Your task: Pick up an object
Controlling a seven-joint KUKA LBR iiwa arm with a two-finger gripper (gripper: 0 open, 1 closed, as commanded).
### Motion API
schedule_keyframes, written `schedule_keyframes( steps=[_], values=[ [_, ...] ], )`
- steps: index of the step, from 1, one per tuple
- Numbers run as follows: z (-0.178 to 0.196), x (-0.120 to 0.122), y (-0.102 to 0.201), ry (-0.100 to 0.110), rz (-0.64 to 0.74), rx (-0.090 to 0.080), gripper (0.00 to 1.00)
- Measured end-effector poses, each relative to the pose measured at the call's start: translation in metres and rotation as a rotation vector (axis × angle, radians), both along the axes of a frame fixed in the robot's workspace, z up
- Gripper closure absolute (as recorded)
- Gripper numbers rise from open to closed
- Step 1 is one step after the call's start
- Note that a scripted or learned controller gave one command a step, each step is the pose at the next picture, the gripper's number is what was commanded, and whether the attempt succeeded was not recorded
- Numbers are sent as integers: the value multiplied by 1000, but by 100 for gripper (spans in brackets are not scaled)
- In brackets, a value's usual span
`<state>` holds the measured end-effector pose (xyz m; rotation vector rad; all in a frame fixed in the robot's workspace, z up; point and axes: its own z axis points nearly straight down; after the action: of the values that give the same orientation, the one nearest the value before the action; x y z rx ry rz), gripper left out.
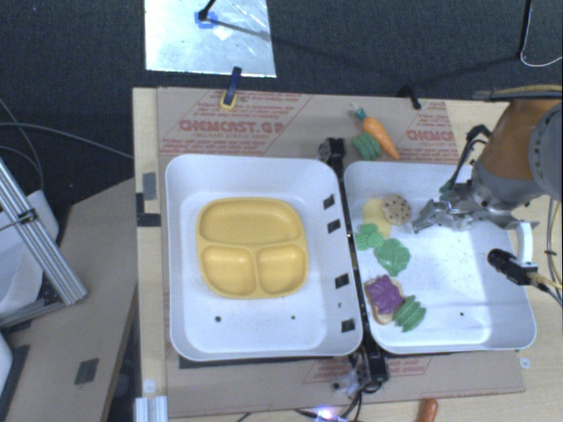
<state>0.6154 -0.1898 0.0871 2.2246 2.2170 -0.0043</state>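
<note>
On the desk stand two shallow white bins side by side. The left bin carries a yellow divided plate with three compartments, which lies flat in the middle; it looks stiff and wide, so I judge it a poor choice for a two-finger claw. The right bin holds the small toy foods, all gathered along its side at 9 o'clock. From 12 o'clock downward there is a pale yellow piece touching a cookie with dark chips, then a small green piece, a green leafy piece, a purple and tan piece and a green pod just beside it at 4 o'clock. Outside the bins, at 12 o'clock from the right bin, a toy carrot lies on the desk. The claw hovers low just at 3 o'clock of the cookie, with its fingers spread apart and nothing between them. The cookie is the nearest thing to take. I judge it light, stiff and probably smooth plastic, so it could slip; being a flat disc, it should be held across its rim at two opposite edges. Its neighbour touches it, which may hinder one finger.
</note>
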Motion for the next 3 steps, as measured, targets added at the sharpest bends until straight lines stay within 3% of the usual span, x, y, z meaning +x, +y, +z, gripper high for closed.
schedule_keyframes(
  steps=[1, 2, 3],
  values=[
    [-1, -6, 98, -2, 14, 5, 0],
    [-3, -85, 80, 4, 1, 4, 0],
    [8, -80, 81, -5, 5, 2, 100]
  ],
)
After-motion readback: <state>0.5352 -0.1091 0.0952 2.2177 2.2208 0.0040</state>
